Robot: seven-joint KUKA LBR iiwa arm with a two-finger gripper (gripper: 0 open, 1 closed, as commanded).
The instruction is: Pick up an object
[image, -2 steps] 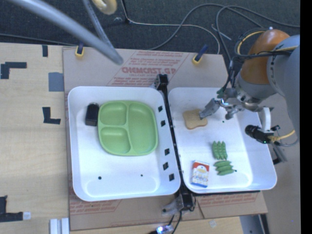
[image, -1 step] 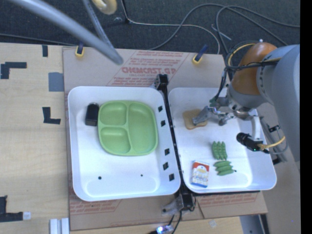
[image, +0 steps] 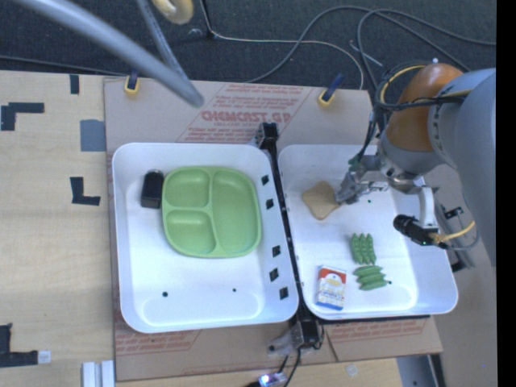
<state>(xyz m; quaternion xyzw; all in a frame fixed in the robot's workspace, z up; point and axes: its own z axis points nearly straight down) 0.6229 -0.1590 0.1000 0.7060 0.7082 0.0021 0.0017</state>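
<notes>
Gripper (image: pixel 348 190) low beside the tan bread slice (image: pixel 320 201) — right bin (image: pixel 403 297), far-left part.
Looks light, soft, flat — pinch its edge; finger state unclear.

The arm (image: pixel 451 111) is cut off at the right edge; the small carton's (image: pixel 330 287) print is too small to read.

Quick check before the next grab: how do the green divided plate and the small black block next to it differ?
The green plate is far larger than the black block. The plate is light green, flat, with three compartments; the block is dark, plain and compact. The plate sits near the middle of the left bin, while the block lies at the plate's left edge, closer to the bin wall. Both rest in the left bin, away from the tool.
</notes>
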